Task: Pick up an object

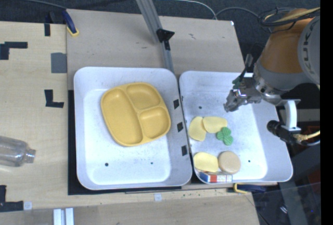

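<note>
Small toy food pieces cluster in the right bin (pixel 270 167): two pale yellow slices (pixel 206 127), a green sprig (pixel 225 137), a yellow wedge (pixel 206 162) and a tan round (pixel 229 161). All look light, stiff and smooth, best pinched across their narrow edges. The gripper (pixel 232 103) hovers above and beside them, carrying nothing; its opening cannot be judged. A yellow divided tray (pixel 135 113) lies in the left bin (pixel 88 130).
</note>
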Controlling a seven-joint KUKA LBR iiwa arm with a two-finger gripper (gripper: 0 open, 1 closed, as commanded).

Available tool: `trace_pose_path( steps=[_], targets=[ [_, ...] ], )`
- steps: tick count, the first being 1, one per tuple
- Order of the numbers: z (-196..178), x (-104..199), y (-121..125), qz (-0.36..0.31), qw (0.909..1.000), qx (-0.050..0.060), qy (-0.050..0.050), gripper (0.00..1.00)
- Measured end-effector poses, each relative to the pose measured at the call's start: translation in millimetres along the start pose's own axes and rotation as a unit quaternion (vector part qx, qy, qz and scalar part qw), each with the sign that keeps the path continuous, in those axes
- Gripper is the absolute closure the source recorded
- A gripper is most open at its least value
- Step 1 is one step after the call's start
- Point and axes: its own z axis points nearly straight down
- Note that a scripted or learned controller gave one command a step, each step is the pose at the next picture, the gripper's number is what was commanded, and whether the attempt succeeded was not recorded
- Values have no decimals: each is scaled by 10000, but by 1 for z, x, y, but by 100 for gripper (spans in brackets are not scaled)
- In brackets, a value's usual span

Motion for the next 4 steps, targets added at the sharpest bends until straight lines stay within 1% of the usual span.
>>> trace_pose_path(
  steps=[1,2,3,4],
  targets=[
    [-99,70,35,-25,10000,-81,-6,100],
    [21,79,6,10,10000,14,-11,100],
    [17,110,-23,3,10000,-15,-9,100],
    [17,166,-19,-20,10000,-28,-1,100]
  ],
)
